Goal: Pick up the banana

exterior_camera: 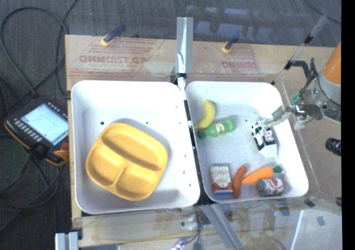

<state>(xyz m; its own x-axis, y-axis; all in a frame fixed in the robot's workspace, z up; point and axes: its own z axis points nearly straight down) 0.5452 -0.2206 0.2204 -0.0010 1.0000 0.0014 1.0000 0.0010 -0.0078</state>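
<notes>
Curved yellow banana (207,114) well left of two-finger claw (263,131), near right bin's left wall. Green plastic bottle (217,129) touching banana's lower end, between them. Claw state: cannot tell. Orange carrot (257,175) below claw.

A: anything readable here?
B: just faded red print on the bench board (113,59), looks like "CHEMCAST GP", and again by the right clamp (238,65). Labels on the small stuff are too blurry.
</notes>
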